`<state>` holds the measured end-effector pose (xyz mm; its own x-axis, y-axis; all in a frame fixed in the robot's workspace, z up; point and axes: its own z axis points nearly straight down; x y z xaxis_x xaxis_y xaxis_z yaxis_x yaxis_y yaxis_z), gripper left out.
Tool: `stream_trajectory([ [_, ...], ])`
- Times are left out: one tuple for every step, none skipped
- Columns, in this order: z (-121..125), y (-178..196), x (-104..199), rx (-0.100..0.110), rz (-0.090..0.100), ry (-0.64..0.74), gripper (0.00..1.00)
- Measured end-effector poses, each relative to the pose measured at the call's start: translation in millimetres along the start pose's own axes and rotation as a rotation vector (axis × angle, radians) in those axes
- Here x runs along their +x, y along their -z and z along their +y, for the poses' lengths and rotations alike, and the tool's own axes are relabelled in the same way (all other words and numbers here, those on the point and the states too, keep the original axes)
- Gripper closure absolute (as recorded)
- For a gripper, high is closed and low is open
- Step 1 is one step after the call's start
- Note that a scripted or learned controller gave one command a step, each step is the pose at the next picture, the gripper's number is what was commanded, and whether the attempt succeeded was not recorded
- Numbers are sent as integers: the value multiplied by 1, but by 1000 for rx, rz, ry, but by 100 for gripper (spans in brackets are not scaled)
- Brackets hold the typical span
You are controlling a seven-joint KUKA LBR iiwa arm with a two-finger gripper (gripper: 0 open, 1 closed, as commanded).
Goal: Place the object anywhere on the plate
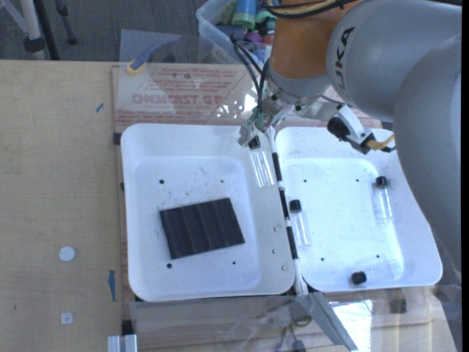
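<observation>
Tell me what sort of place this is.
Probably a robotics lab bench: a grey arm reaches over two white bins, the left holding a dark ribbed plate, with a tub of bright clutter behind.

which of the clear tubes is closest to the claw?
The clear tube lying near the top of the divider between the two bins, just under the claw. The other tubes sit lower along the divider and in the right bin.

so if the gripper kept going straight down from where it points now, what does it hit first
Probably the raised rim between the two white bins, near its far end, where the gripper hangs. The dark plate lies off to the left. Depth is hard to judge.
</observation>
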<state>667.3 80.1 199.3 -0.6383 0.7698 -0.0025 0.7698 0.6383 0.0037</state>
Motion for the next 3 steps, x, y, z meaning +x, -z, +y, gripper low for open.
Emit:
stream_trajectory([
  [36,-21,51,4,2,-246,100],
  [87,72,105,-1,0,0,100],
  [87,72,105,-1,0,0,0],
])
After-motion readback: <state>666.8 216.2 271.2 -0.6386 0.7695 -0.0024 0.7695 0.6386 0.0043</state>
